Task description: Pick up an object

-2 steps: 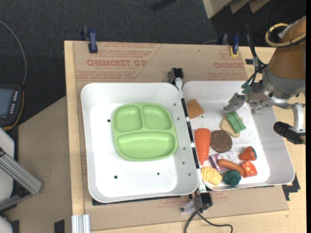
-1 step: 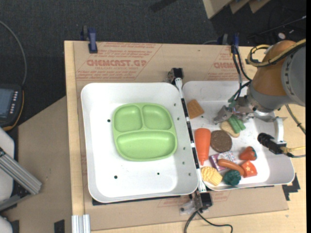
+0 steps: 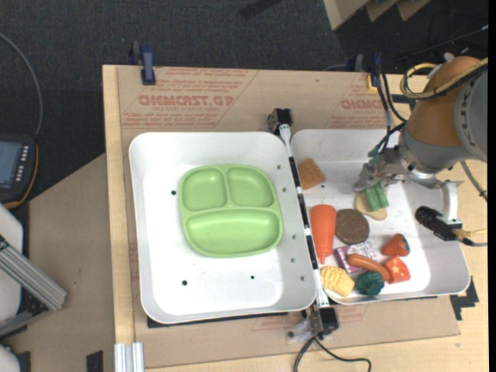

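From above, the bench (image 3: 232, 91) carries two shallow white bins side by side. The left bin (image 3: 155, 270) holds a green divided plate (image 3: 229, 209) with three compartments, lying flat near the bin's middle. The right bin (image 3: 442, 273) holds the toy food. A tan bread-like piece (image 3: 311, 173) lies near its upper left corner, just beside the divider. Below that an orange carrot (image 3: 322, 232) lies lengthwise along the left wall, with a brown round patty (image 3: 352, 226) just beside it. Toward the near edge the pieces crowd together: a yellow corn piece (image 3: 336, 280), a sausage (image 3: 369, 265), a dark green piece (image 3: 370, 284), a small pale wrapper (image 3: 364, 251) and two red pieces (image 3: 396, 258).

The arm (image 3: 446, 118) reaches in from the right, orange band above the wrist, and bends down into the upper part of the right bin. The gripper (image 3: 377, 186) points down over a green object (image 3: 377, 199) that lies on a pale round piece (image 3: 374, 208) just right of the patty. The green object sits at the fingertips, but I cannot tell whether the gripper is clenched, released, or grasping it.
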